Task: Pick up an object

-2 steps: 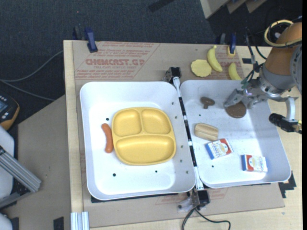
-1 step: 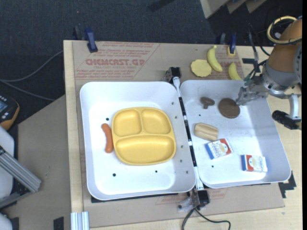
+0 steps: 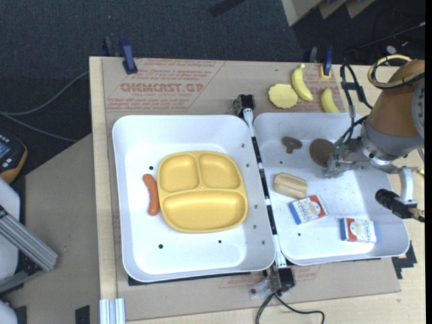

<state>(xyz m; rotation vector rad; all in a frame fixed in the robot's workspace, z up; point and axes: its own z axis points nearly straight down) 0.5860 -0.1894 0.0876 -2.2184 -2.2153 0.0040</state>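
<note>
Scanning from the left of the frame, the left bin (image 3: 128,181) holds an orange sausage (image 3: 152,194) lying just beside a yellow divided plate (image 3: 201,191). In the right bin (image 3: 385,245) lie a small brown mushroom-like piece (image 3: 291,143), a tan bread roll (image 3: 290,185), two small cartons (image 3: 307,209) (image 3: 356,230) and a round brown piece (image 3: 321,151). The gripper (image 3: 335,163) is low at this brown piece, near the right edge of the frame; I cannot tell how it is set. I judge that the step in hand is the reach and descent upon this piece. The next move calls for closing firmly around it, then lifting straight up without pushing it to the bin wall.
</note>
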